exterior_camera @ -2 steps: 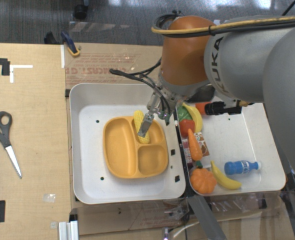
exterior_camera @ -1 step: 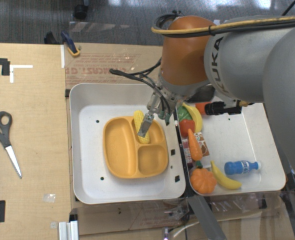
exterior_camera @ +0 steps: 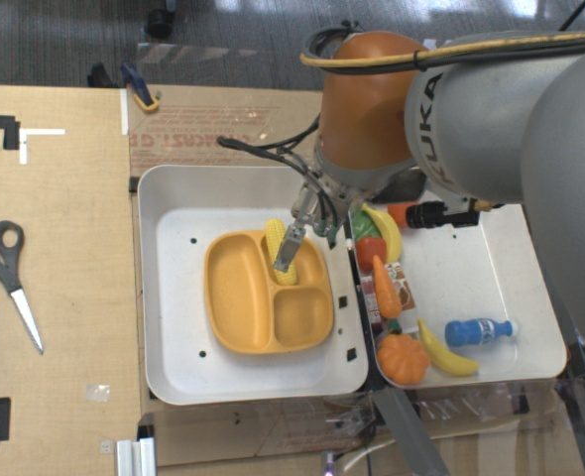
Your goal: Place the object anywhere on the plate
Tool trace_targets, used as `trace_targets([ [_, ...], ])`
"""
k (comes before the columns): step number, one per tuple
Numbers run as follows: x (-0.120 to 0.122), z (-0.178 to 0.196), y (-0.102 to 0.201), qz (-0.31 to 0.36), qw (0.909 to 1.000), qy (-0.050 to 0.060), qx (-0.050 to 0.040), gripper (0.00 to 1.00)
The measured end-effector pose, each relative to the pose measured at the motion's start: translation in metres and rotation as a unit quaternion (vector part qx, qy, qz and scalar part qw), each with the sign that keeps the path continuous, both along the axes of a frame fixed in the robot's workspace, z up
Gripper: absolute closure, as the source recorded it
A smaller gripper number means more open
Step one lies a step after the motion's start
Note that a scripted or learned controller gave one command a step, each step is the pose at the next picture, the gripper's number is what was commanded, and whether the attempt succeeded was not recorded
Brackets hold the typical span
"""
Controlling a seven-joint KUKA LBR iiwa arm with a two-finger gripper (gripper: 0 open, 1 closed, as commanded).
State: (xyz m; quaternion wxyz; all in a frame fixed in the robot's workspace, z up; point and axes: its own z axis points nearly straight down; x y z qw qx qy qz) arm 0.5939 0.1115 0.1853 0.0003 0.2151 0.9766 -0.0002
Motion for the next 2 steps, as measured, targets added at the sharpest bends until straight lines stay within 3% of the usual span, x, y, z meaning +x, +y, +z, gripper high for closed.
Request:
trace_targets([
  [2,0.0000,0.0000,0.0000,0.000,1.0000,0.000,0.0000,0.00],
])
